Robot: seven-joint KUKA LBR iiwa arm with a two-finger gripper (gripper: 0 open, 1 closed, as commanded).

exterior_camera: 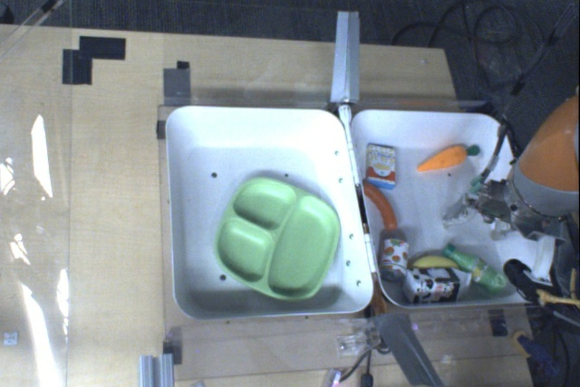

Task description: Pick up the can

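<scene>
Fingers (453,214) of the gripper (476,217) appear spread apart, with nothing between them, over the right bin (426,124). The can (393,254), a short cylinder with a printed label, stands by the divider, well apart from the gripper.

Step in hand, by judgement: approach. The next move calls for travel toward the divider and a descent that avoids the smooth red sausage (382,206) and the black-and-white container (433,286). A green plastic sectioned plate (279,236) lies in the left bin (195,195).

Even, soft overhead light leaves the white bins (181,195) bright, a faint shadow under the green tray (276,236), glare streaks on the bench's (91,195) left, and mild overall blur.
</scene>
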